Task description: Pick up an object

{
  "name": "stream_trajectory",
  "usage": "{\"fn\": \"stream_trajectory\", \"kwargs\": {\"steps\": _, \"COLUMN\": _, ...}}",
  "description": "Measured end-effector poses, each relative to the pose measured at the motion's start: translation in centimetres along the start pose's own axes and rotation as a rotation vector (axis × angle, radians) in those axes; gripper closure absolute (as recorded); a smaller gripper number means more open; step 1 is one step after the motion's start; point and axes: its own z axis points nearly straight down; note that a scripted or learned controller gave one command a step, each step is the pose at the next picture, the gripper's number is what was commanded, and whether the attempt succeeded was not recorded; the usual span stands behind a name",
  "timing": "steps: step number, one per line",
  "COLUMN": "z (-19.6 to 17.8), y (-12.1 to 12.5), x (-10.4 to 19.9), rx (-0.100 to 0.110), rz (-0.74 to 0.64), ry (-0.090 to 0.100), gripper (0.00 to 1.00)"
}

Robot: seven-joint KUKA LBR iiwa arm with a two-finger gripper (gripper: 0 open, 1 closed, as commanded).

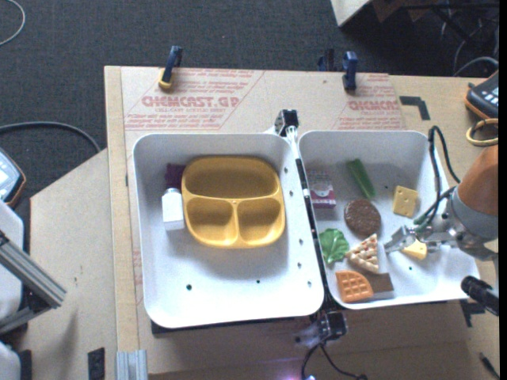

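My gripper point(406, 236) reaches in from the right and hangs low over the right bin point(412, 145), its fingers spread open with nothing between them. A small yellow cheese wedge point(416, 250) lies just below and right of the fingertips, touching or nearly touching them. A pizza slice point(366, 253) lies just left of the gripper. Further left and up lie a brown round patty point(362, 217), a yellow cheese slice point(405, 201) and a green stick point(360, 177).
The right bin also holds a red-and-white packet point(321, 191), a green lettuce leaf point(333, 245), an orange waffle point(353, 286) and a brown bar point(382, 283). The left bin point(150, 212) holds a yellow divided plate point(233, 201), a white bottle point(173, 208) and a dark purple item point(174, 173).
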Motion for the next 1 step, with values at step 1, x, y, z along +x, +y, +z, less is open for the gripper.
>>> {"fn": "stream_trajectory", "kwargs": {"steps": 1, "z": -1.37, "y": 0.13, "x": -0.1, "rx": -0.007, "rz": 0.001, "ry": -0.004, "gripper": 1.0}}
